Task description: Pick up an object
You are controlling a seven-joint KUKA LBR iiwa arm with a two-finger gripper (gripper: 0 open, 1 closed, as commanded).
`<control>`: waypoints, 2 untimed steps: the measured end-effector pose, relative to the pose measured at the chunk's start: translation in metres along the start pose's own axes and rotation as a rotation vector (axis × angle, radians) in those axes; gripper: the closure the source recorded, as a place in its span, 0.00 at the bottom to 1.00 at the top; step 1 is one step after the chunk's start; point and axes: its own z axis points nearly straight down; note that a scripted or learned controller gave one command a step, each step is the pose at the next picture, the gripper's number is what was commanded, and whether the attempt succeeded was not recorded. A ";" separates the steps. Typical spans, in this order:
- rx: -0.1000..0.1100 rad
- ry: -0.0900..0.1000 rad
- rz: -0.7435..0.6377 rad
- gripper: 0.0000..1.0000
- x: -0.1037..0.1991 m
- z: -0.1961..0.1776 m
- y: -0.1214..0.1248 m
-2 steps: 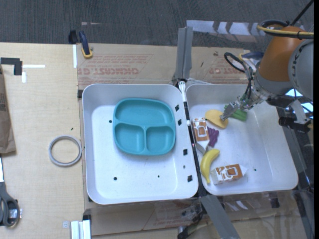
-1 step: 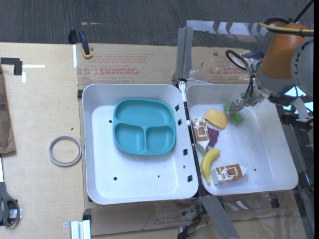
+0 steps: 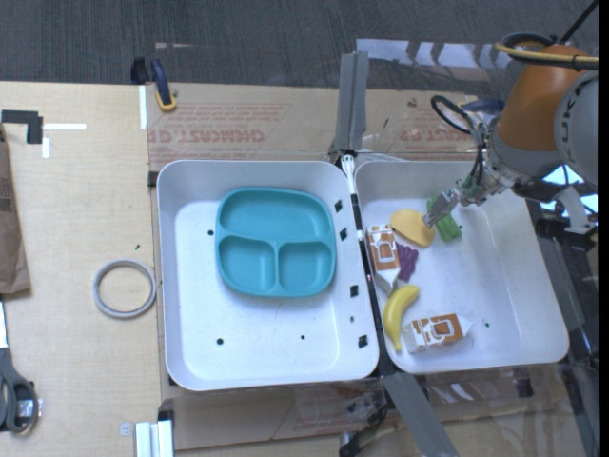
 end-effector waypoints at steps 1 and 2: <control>0.002 0.002 0.190 0.00 0.015 0.010 -0.002; -0.001 0.000 0.189 1.00 0.014 -0.001 -0.001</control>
